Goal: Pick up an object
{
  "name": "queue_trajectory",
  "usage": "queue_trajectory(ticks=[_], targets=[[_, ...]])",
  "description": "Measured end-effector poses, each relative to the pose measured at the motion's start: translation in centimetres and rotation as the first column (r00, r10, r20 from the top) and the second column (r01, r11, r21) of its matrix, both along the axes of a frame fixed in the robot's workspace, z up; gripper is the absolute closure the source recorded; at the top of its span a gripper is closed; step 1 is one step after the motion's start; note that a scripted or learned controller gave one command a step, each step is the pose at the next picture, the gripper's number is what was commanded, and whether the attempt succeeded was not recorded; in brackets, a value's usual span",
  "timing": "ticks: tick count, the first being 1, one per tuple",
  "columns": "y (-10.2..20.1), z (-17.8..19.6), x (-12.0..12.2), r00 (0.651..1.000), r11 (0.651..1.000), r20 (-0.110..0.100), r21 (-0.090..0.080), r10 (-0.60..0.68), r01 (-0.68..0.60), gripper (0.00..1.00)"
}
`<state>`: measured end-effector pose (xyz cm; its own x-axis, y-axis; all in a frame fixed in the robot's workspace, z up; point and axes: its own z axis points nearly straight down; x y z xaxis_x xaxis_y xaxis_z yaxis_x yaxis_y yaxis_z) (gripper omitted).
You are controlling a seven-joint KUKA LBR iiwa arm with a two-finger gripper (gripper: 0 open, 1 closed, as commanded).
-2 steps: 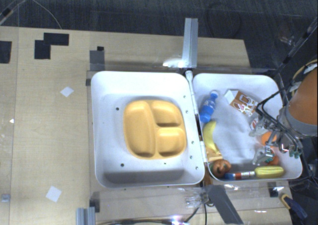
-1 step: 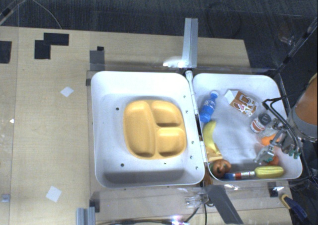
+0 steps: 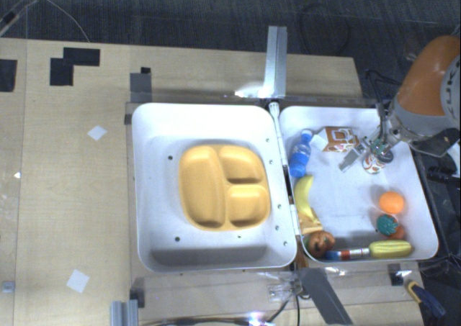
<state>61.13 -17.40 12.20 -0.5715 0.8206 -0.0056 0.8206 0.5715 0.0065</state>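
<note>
My fingers [image 3: 379, 149] are down in the right white shallow plastic bin [image 3: 425, 195], near its far right corner. They are small and blurred here, so I cannot tell how far they are open, and I cannot tell if something is between them. Just beside them lies a grey metal piece [image 3: 350, 159], and a brown and white printed packet [image 3: 336, 138] is a little more to the left.

Along the left wall of this bin I see a blue plastic bottle [image 3: 300, 153] and a yellow banana [image 3: 305, 198]. At the near wall lie a brown round ball [image 3: 320, 241], a thin red and blue pen [image 3: 348, 253] and a yellow oblong toy [image 3: 390, 248]. An orange ball [image 3: 391, 202] and a small green ball [image 3: 387, 224] sit near the right wall. The middle floor of this bin is open.

The left white bin [image 3: 148, 195] carries a yellow divided plastic tray [image 3: 223, 186] in its centre, with free floor around it. Both bins stand on the pale wooden tabletop [image 3: 65, 195].
</note>
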Motion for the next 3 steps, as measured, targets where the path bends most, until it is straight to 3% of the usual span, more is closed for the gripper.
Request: queue_trajectory(ticks=[1,2,3], targets=[[6.4,-2.7,5.1,0.981,0.981,-0.010,-0.001,-0.193,0.193,0.00],[11.6,7.0,6.1,0.982,0.983,0.009,-0.003,0.186,-0.186,0.00],[5.4,6.9,3.9,0.888,0.888,-0.001,-0.006,0.460,-0.460,0.00]])
